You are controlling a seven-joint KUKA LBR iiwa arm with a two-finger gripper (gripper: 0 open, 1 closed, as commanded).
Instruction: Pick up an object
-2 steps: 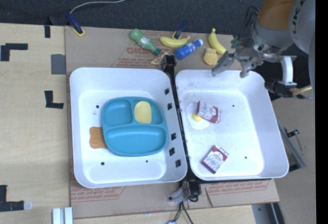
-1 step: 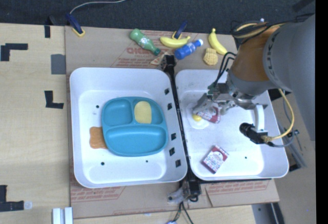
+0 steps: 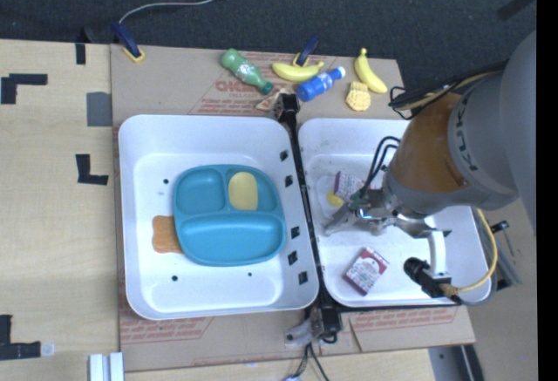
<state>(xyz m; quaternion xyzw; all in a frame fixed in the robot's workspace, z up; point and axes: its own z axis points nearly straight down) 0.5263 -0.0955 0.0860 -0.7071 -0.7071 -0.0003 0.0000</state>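
Grey metal two-finger gripper hanging low in the right shallow white bin, jaws spreading apart, beside a crinkled clear wrapper; small red-and-white packet lying near, untouched.

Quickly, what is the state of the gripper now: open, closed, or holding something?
Gripper: low in the right bin; open or closed cannot be told.

The grey arm reaches in from the right, bulky at the upper right, and its orange band sits above the wrist. The wrist bends down and leftward, ending in the gripper, low and pointing left. Its metal fingers look spread a little apart, with nothing seen between them
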